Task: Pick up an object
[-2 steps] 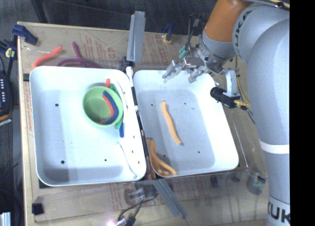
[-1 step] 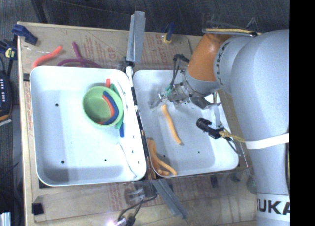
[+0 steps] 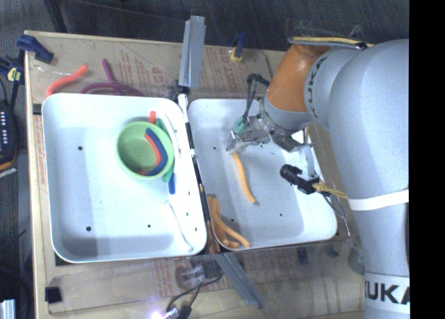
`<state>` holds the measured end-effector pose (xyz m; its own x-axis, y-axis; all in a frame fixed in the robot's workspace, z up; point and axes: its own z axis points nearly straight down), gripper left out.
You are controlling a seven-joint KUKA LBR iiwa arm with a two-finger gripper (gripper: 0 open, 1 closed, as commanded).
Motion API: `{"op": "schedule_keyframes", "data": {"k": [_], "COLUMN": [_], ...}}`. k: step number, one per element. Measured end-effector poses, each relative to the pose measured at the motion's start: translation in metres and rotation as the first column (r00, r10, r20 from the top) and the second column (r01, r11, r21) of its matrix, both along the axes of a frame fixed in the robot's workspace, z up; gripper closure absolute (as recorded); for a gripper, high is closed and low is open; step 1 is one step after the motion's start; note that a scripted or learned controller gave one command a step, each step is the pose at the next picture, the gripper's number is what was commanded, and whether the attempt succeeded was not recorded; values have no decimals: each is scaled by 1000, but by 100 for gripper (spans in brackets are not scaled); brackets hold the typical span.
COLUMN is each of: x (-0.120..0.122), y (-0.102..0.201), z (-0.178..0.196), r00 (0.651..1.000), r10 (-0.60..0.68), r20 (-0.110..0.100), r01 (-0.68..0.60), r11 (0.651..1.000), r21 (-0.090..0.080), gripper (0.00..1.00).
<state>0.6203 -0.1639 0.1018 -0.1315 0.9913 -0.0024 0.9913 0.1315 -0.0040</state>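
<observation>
The gripper (image 3: 240, 138) hangs low in the right bin (image 3: 278, 231), just above the top end of an orange strip (image 3: 243, 178) lying on the bin floor – whether its fingers are apart or together I cannot tell. Another orange piece (image 3: 224, 227) lies by the near-left corner, while the left bin (image 3: 90, 234) holds a green bowl (image 3: 139, 149) (coloured pieces inside)

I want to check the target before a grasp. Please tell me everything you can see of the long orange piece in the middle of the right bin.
The long orange piece is a thin, slightly curved strip, plain orange and plastic-looking. It lies flat on the floor of the right bin, running from near the gripper down toward the bin's middle. Its upper end is close under the gripper; contact cannot be judged. It lies apart from the orange pieces in the bin's lower left corner.
</observation>
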Motion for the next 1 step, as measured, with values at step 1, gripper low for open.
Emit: {"op": "schedule_keyframes", "data": {"k": [1], "x": [15], "y": [56], "z": [79], "r00": [860], "r10": [511], "r20": [4], "r01": [-511], "r11": [860], "r21": [1], "gripper": [100]}}
